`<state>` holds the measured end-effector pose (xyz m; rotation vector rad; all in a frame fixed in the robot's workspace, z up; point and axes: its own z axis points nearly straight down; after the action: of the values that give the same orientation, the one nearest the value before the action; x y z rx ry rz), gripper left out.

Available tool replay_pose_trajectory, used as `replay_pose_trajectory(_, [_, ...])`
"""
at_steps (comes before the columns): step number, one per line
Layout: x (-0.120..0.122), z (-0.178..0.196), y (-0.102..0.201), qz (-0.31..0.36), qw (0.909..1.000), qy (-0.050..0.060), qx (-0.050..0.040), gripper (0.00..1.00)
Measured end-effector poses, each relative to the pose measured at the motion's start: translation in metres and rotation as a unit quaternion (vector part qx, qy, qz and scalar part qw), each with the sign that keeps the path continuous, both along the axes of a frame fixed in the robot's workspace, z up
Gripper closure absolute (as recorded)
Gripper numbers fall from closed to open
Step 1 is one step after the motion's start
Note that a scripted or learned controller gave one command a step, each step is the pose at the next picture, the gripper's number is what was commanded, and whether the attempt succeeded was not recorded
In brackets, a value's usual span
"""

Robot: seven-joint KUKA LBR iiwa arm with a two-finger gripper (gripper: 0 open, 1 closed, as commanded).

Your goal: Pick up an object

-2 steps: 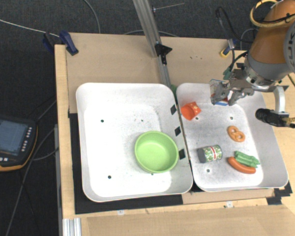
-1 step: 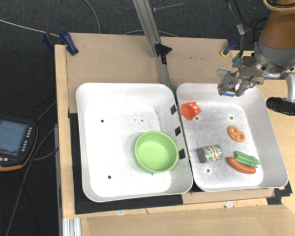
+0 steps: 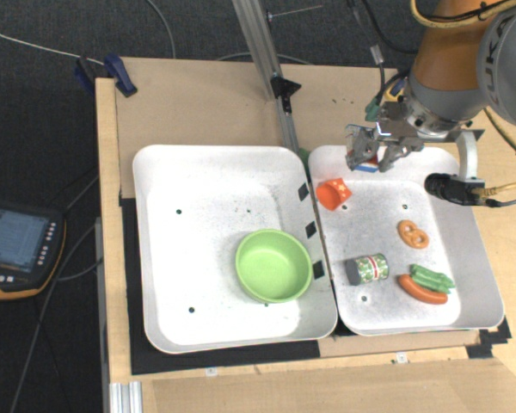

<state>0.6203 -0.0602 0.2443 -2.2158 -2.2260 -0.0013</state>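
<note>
Inspection of the bench (image 3: 215,93): two shallow white plastic bins sit side by side near its front edge, walls touching along the centre line. The left bin (image 3: 168,192) carries a round lime-green plastic bowl (image 3: 273,266), upright, towards its front right corner.

The right bin (image 3: 473,256) carries four small candidates for picking. A small orange plastic cup (image 3: 331,194) lies tipped on its side near the bin's back left corner. A small brown pretzel-shaped toy (image 3: 412,234) lies flat near the middle. A small cylindrical can with a green and red label (image 3: 367,269) lies on its side towards the front left. A toy orange carrot with green leaves (image 3: 426,286) lies near the front edge, right of the can. All four lie apart from one another, which leaves room around each for a descent.

The gripper (image 3: 374,153) hangs over the back edge of the right bin, just behind the orange cup. Whether it is released or clenched cannot be told; the parts blur together. Nothing is seen held in it.

Judgement: no pick is yet made; the orange cup is the nearest candidate, and its tipped, rounded form may roll under contact
</note>
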Motion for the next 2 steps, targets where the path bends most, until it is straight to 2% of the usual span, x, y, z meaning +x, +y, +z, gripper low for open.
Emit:
replay_pose_trajectory(1, [-0.005, 0.008, 0.053, 0.000, 1.0000, 0.000, 0.0002, 1.00])
replay_pose_trajectory(2, [0.001, -0.002, 0.102, 0.000, 1.0000, 0.000, 0.0000, 1.00])
